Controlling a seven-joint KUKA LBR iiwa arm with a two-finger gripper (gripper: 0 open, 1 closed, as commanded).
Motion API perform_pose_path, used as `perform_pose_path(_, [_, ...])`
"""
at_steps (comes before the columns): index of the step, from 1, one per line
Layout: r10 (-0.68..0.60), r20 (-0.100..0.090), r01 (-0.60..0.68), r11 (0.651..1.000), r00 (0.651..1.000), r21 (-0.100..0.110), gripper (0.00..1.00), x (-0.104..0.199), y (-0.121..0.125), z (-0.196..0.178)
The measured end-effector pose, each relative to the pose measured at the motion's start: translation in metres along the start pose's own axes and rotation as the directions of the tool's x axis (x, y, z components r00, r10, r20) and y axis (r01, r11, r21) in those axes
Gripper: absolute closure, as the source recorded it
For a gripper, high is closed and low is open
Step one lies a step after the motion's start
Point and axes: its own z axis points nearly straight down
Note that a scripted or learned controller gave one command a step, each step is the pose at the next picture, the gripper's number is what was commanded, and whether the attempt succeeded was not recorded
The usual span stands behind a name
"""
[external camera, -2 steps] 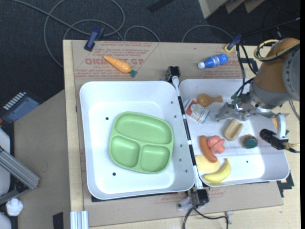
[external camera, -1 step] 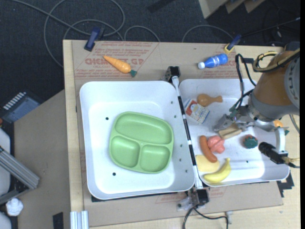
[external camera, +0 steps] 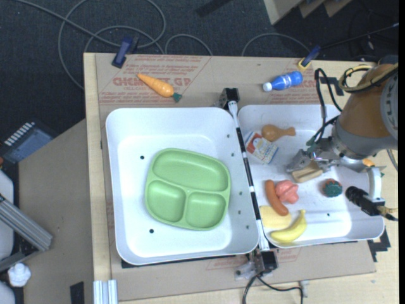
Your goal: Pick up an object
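The right bin holds several toy foods: a tan drumstick, a small white and red carton, an orange sausage, a pink lump, a yellow banana and a dark green and red ball. My gripper is low in the middle of this bin. It is right of the carton, above the pink lump and left of the ball. Nothing shows held in it. The grey arm with its orange band reaches in from the right.
The left bin holds a green divided plate. On the bench behind the bins lie a toy carrot, a blue bottle and a blue clip. Black cables hang beside the arm.
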Motion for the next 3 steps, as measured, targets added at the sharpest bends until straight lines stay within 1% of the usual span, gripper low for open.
perform_pose_path(1, [-0.002,0.0,0.002,1.0,1.0,-0.001,1.0,0.052,0.037,0.01])
perform_pose_path(2, [-0.003,-0.001,0.003,1.0,1.0,-0.001,1.0,0.13,-0.003,-0.091])
perform_pose_path(3, [-0.002,-0.001,0.002,1.0,1.0,0.003,1.0,0.146,-0.055,-0.139])
